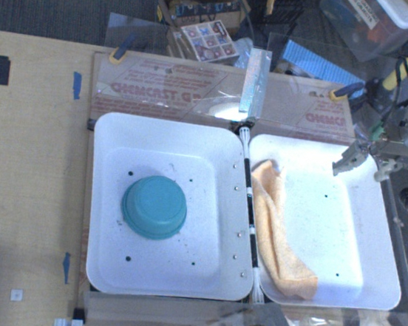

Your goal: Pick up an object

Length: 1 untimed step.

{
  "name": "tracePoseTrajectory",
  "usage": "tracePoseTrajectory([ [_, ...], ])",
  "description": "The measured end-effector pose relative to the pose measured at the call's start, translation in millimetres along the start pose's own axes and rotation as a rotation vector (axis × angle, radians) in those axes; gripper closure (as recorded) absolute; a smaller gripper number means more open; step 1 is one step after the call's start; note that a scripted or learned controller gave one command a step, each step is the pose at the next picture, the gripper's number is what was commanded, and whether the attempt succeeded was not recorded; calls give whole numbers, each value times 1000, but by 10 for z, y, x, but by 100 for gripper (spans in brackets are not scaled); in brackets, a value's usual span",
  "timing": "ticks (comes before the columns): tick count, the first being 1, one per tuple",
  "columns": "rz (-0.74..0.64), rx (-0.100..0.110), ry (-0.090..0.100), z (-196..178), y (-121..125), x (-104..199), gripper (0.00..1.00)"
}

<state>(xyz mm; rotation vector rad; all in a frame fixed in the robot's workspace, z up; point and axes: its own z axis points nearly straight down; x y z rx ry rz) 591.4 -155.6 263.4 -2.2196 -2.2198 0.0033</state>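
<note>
Lying rumpled along the left wall of the right bin (pixel 373 240), a soft orange cloth (pixel 278 232) ran from the top corner down to the front edge. A smooth teal bowl (pixel 155 206), round and turned upside down, sat in the left bin (pixel 117 140), well apart from the cloth. The gripper (pixel 361 162) hung over the right bin's upper right corner, its two fingers spread apart with nothing between them. Cables and boxes cluttered the floor beyond the wooden bench (pixel 24 172).
</note>
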Motion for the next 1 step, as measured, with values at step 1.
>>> tracePoseTrajectory([
  [1,58,-4,-1,1671,659,438,0],
])
